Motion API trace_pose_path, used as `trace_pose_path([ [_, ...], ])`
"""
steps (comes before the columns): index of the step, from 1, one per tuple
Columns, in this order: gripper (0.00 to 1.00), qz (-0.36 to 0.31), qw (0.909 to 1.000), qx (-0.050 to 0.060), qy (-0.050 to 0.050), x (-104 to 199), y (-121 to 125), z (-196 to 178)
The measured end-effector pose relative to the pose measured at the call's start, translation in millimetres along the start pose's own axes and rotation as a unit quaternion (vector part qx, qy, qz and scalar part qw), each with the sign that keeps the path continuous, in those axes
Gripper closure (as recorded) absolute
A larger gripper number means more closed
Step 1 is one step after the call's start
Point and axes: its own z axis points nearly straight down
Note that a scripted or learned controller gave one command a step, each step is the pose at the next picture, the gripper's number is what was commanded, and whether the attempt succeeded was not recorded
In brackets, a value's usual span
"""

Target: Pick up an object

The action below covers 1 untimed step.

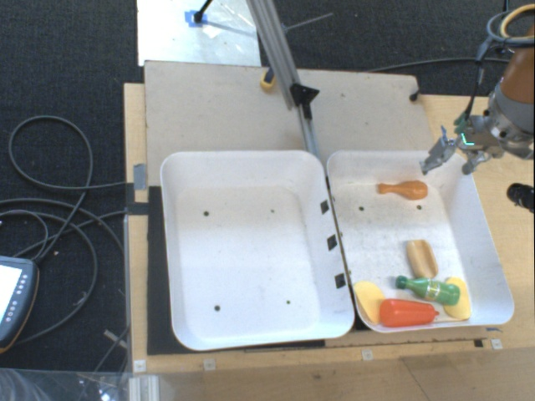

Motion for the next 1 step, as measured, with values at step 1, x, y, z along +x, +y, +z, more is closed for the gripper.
trace_pose_path([
  [1, 0.00, -0.001, 1.0000, -0.002, -0.001, 0.1, 0.9, -2.5],
])
